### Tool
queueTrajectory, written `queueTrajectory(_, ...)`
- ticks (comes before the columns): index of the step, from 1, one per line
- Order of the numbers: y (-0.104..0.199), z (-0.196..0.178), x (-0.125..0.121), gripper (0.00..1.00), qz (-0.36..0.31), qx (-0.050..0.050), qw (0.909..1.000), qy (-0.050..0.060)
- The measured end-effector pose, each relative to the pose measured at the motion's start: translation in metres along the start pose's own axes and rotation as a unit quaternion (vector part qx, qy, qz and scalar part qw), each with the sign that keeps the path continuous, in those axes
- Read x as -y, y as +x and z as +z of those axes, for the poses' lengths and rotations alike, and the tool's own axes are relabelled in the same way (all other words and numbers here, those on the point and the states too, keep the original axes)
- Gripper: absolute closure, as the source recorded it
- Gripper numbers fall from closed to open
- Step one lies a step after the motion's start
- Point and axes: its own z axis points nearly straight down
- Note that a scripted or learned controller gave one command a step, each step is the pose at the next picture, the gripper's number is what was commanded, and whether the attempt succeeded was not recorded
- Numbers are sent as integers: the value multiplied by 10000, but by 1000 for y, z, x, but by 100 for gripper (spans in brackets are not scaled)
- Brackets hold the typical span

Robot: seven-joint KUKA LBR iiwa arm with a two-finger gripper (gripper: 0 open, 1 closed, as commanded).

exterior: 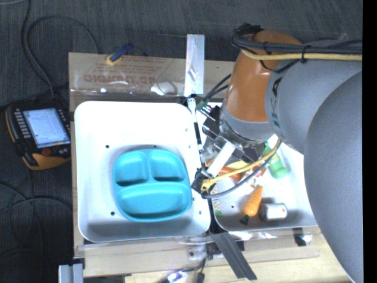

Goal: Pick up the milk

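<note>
The gripper (219, 158) hangs low over the right bin (293, 216), at its left edge; whether it is wide or narrow I cannot tell, with the grey arm (306, 99) covering it. The left bin (94, 158) holds a blue tray (152, 184). A carrot (253, 200) lies in the right bin, the milk (274, 211), a small white carton, just right of it.

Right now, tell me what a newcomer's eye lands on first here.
The big grey arm with its orange band fills the right side, reaching down over the right bin. Next comes the bright blue divided tray, alone in the left bin. A carrot lies in the right bin beside a small white container.
</note>
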Motion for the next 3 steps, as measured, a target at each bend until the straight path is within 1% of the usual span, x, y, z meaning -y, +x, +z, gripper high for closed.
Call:
queueTrajectory(1,48,45,52,100,503,9,9987,7)
queueTrajectory(2,48,45,52,0,504,8,9987,3)
queueTrajectory(3,92,-49,35,0,1148,-8,9934,5)
